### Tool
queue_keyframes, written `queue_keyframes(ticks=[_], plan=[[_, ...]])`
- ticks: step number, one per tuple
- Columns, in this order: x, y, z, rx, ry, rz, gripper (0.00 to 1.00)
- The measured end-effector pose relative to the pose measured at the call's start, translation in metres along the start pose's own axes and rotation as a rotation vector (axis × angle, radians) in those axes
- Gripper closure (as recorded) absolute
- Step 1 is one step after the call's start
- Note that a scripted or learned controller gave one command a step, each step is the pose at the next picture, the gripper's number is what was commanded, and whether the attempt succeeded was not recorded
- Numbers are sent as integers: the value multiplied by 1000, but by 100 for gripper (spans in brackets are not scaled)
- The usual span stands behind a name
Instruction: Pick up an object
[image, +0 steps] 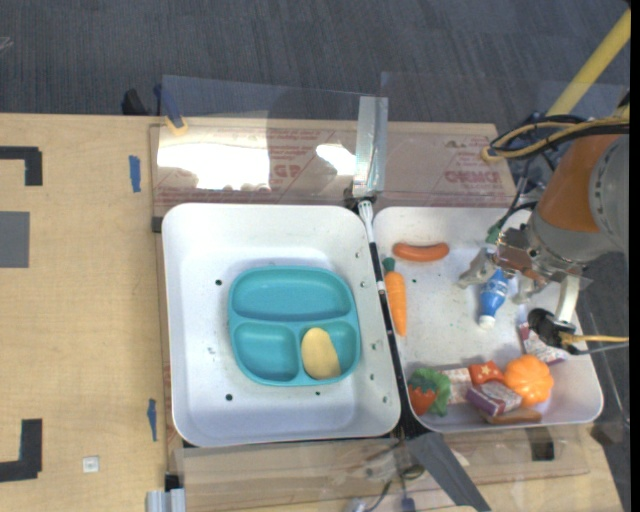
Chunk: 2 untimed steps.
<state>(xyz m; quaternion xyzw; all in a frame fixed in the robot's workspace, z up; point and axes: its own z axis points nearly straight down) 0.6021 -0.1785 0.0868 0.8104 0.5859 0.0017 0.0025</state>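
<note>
My gripper hangs over the upper right part of the right bin, below the orange wrist band. Its fingers stand apart, so it is open. A small blue and white bottle lies tilted in the gap, close to the left finger, with no grip on it that I can see. A sausage lies to the left of the gripper. Further left, an orange carrot rests along the bin's left wall.
An orange fruit, a purple item, a red piece and a strawberry with green leaves crowd the right bin's front edge. The left bin holds a teal divided tray with a yellow potato.
</note>
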Motion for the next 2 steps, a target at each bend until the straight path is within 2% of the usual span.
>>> queue_keyframes(ticks=[1, 2], plan=[[1, 1, -12, -4, 0, -4, 100], [50, -29, -114, -5, 4, -5, 100]])
